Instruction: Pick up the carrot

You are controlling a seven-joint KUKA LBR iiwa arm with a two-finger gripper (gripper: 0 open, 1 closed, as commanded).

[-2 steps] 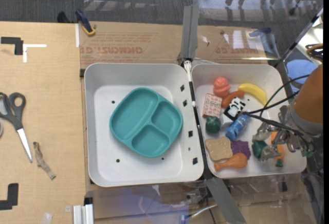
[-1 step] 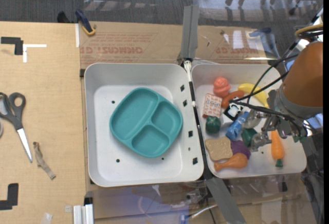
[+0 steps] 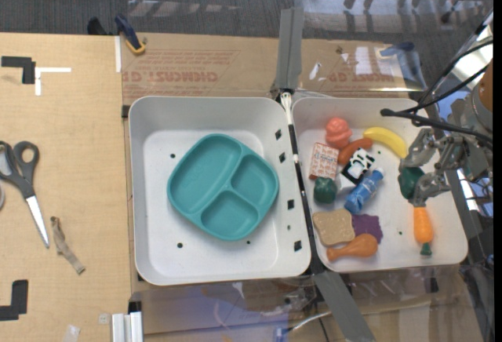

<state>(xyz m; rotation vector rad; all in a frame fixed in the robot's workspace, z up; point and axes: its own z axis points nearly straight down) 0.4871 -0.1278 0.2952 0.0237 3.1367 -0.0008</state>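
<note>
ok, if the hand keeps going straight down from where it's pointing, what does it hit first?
Probably the dark green toy at the hand, not the carrot, which lies just nearer the camera. Depth is unclear from this one slanted view.

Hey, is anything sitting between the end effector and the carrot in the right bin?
Nothing visible blocks it. The end effector hangs just above the carrot near the right bin's right wall, with bare bin floor between them. A dark green item sits right beside the end effector, off the path down to the carrot.
</note>
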